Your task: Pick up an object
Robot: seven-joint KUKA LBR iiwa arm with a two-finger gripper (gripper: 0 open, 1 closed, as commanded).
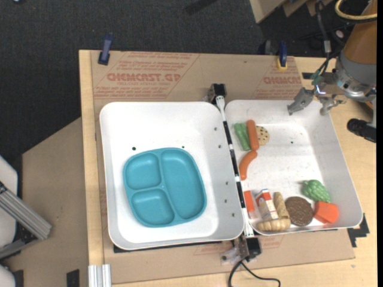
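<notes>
My gripper [313,103] hangs over the far right corner of the right bin [311,142], its two grey fingers spread open with nothing between them. Toy food lies in this bin. Near the left wall are a green pod [242,136], an orange carrot stick [253,136], a tan cookie [262,136] and an orange sausage [247,162]. Along the near wall sit a brown round patty [298,210], a green broccoli piece [315,190], an orange-red block [326,212], a peanut-shaped piece [271,224] and small packets [264,203].
The left bin [119,124] holds a teal divided plate [164,186]. Black clips [218,92] join the bins at the far and near ends. Blue and yellow clamps [282,60] pin the cardboard sheet at the back edge.
</notes>
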